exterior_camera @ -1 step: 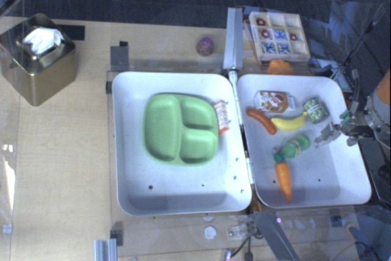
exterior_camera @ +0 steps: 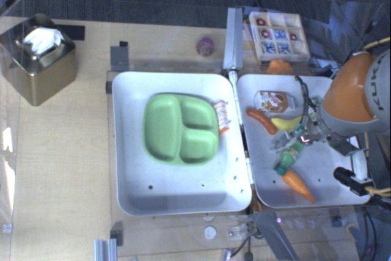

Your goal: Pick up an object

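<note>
i see the hand (exterior_camera: 300, 136) low in the right bin (exterior_camera: 342, 202), among the things there; i cannot tell how it is set or whether it has anything. the banana (exterior_camera: 286, 123) lies just above it, touching the red pepper (exterior_camera: 261, 121) to its left, and the green bottle (exterior_camera: 287, 159) sits just below, with the carrot (exterior_camera: 297, 184) beyond. well to the left, in the left bin (exterior_camera: 131, 189), is a green divided plate (exterior_camera: 181, 128).

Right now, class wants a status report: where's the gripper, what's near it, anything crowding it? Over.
Gripper low in right bin, among the toys. Banana, red pepper, green bottle and carrot crowd it. Nothing seen held. Over.
</note>
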Controlling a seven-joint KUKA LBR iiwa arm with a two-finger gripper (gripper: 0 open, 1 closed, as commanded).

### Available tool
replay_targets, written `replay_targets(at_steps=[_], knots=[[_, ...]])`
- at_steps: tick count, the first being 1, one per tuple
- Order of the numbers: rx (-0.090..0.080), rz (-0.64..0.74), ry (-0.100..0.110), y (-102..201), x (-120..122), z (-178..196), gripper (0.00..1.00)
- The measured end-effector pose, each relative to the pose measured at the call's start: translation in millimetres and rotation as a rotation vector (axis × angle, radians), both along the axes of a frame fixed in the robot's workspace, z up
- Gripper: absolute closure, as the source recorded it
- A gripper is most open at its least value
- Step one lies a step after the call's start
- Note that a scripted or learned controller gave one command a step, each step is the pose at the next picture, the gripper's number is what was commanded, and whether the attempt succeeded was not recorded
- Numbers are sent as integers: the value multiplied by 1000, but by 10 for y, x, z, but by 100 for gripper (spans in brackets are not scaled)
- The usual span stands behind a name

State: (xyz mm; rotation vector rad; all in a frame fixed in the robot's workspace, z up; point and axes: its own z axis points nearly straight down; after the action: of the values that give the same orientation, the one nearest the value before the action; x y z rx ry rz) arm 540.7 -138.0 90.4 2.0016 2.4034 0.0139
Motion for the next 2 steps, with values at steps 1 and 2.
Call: replay_targets(at_steps=[1,2], knots=[[-5,2,-13,-10,41,139,100],[-5,2,-13,-11,41,138,0]])
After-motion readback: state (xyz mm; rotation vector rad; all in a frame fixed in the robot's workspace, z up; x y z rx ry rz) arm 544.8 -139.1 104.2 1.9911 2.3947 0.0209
